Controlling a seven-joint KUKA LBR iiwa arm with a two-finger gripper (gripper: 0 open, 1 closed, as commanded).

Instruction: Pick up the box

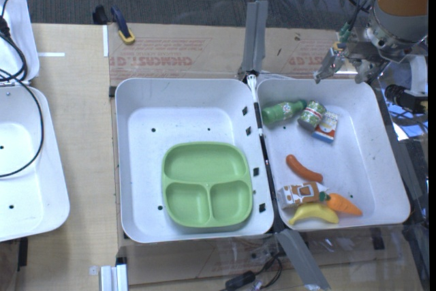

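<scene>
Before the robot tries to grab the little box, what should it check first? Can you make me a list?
1. Box can be seen: ok, it lies near the front of the right bin.
2. Hand is over the box: not ok, it hangs at the bin's back edge, far from it.
3. Room around the box: not ok, the banana and carrot crowd against it, and the sausage lies close behind.
4. Hand holds nothing already: cannot tell.
5. Path from hand to box: cannot tell, the green bottle and can lie near it.
6. A spot for the box afterwards: ok, the green tray sits in the left bin.
</scene>
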